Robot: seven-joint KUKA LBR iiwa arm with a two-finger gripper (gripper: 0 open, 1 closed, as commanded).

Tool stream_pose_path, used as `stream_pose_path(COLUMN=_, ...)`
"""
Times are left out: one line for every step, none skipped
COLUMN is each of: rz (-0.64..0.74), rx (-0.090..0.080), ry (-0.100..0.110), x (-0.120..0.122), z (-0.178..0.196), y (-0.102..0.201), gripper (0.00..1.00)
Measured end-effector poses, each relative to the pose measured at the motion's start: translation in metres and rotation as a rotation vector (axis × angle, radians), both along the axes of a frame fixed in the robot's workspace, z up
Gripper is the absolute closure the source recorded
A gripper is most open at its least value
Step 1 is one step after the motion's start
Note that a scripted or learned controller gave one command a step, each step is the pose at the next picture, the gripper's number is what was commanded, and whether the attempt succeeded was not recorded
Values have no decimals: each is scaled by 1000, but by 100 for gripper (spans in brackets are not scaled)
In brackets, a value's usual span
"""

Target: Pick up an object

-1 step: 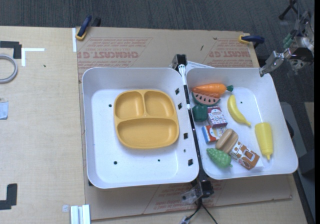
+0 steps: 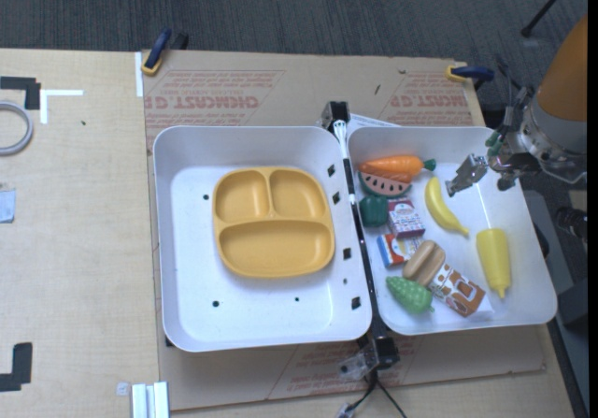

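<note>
The right bin [image 2: 523, 210] holds several toy foods: a carrot [image 2: 392, 165], a watermelon slice [image 2: 385, 186], a banana [image 2: 445, 209], a yellow corn cob [image 2: 494, 260], a hot dog [image 2: 423, 262], a small milk carton [image 2: 405, 219], a leafy green piece [image 2: 409, 295] and an orange-and-white box [image 2: 459, 291]. My gripper [image 2: 487, 174] hangs over the bin's upper right part, just right of the banana's top end. It is open, and nothing sits between its fingers [image 2: 464, 175].
A yellow divided plate [image 2: 274, 220] lies in the left bin [image 2: 177, 248]. A dark green piece [image 2: 375, 210] rests against the wall between the bins. Both bins stand on cardboard [image 2: 215, 98] clamped at its back corners.
</note>
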State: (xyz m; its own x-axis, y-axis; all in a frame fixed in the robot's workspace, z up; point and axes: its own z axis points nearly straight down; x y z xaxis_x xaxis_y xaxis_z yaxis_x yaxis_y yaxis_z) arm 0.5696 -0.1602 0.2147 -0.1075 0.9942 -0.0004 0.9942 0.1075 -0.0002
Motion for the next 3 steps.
stream_pose_path(rz=58, rx=-3, ry=-14, x=6, z=-108, y=20, gripper=0)
stream_pose_path(rz=55, rx=-3, ry=-16, x=7, z=-98, y=20, gripper=100)
stream_pose_path(rz=56, rx=-2, ry=-16, x=7, z=-98, y=20, gripper=0)
